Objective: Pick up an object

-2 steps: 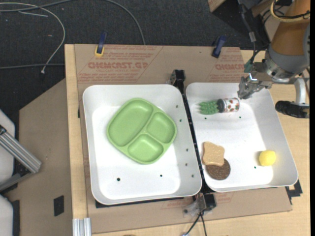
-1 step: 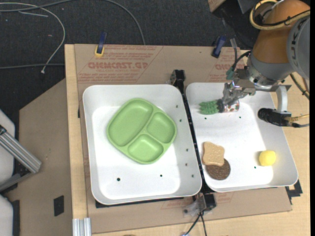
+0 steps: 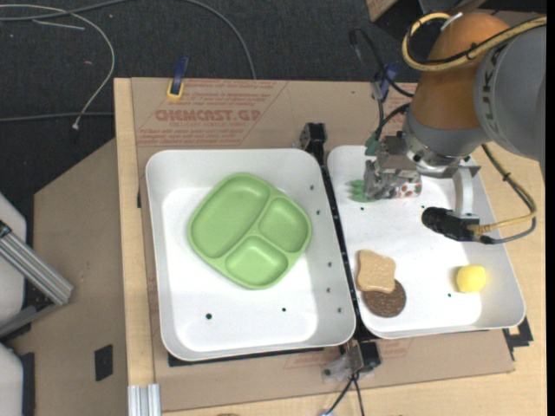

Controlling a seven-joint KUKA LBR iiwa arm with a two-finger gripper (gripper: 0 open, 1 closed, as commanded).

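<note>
My gripper [image 3: 388, 185] hangs low over the far left part of the right bin [image 3: 434, 310], under the orange wrist band. A small green thing [image 3: 357, 189] pokes out at its left side, next to a speckled red-and-white patch [image 3: 405, 189] below the gripper body. A tan slice of toast [image 3: 375, 270] leans on a round brown cookie [image 3: 385, 300] near the bin's front left. A yellow ball-like object [image 3: 471, 278] lies at the front right.
A green three-section plate [image 3: 250, 230] lies in the left bin [image 3: 173, 232]. A black cable and plug [image 3: 451, 222] hang from the arm over the right bin. Black clamps [image 3: 312, 137] sit between the bins.
</note>
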